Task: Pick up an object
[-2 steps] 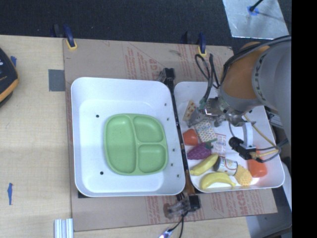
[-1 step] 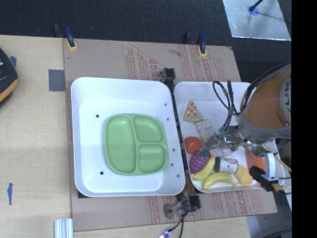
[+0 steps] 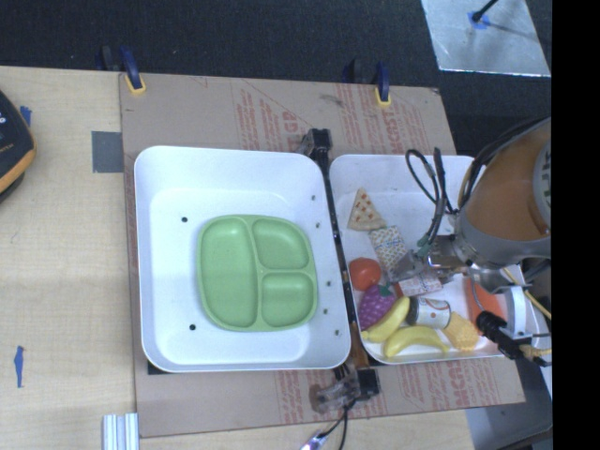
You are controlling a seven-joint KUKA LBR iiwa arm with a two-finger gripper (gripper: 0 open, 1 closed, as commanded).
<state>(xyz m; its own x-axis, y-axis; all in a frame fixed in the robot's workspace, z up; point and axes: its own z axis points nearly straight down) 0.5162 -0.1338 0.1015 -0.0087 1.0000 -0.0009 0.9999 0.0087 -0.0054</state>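
Note:
The right bin [image 3: 394, 169] holds several toy foods: a pizza slice [image 3: 365, 211], a red tomato [image 3: 366, 272], purple grapes [image 3: 376, 303], a banana [image 3: 410, 338], a yellow corn piece [image 3: 460, 332] and a patterned wrapped piece [image 3: 388, 245]. My gripper [image 3: 419, 277] is down inside this bin, just right of the tomato and above the grapes and banana. The wrist and cables cover its fingers.
The left bin [image 3: 159, 251] bears a green divided plate [image 3: 256, 271]. The arm's grey and orange body [image 3: 509, 204] overhangs the right bin's right side. A black and yellow object [image 3: 13, 143] lies at the bench's left edge. Clamps hold the cardboard at the back.

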